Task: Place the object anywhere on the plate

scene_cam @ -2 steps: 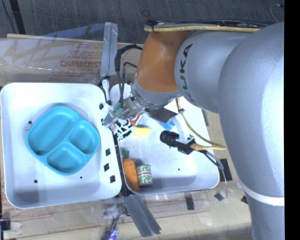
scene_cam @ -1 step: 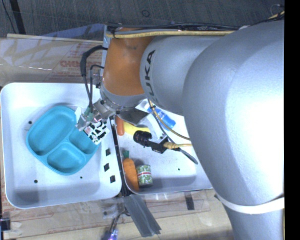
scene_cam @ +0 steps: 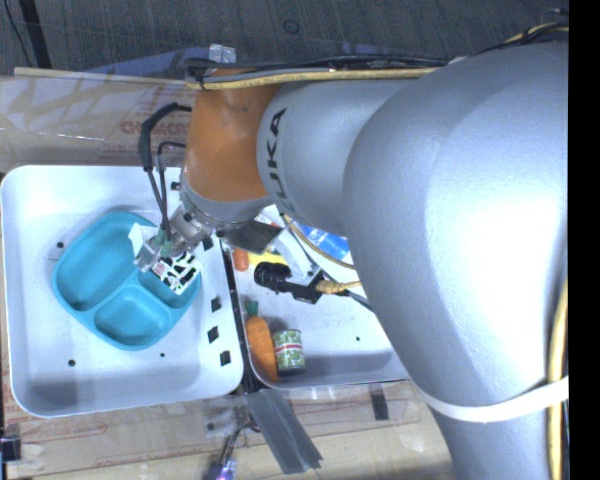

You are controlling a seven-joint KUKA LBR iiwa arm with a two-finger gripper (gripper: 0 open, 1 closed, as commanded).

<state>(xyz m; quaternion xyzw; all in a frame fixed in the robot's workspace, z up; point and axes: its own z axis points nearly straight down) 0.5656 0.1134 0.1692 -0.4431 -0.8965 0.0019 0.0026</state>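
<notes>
Camera view: plate (scene_cam: 95, 268) lies partly beneath the jaws.

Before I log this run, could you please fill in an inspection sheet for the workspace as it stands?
Surface: left bin and right bin, white, side by side on a wooden bench.
Job's things: blue divided plate in the left bin; black-and-white patterned piece at its right rim; held or not, cannot tell.
Clutter: right bin holds an orange carrot-like thing, a green can, a small orange piece.
Grippers: the one gripper is over the plate's right rim.
Cables: black cable loops beside the orange band.
Surroundings: dark floor beyond the bench.
</notes>
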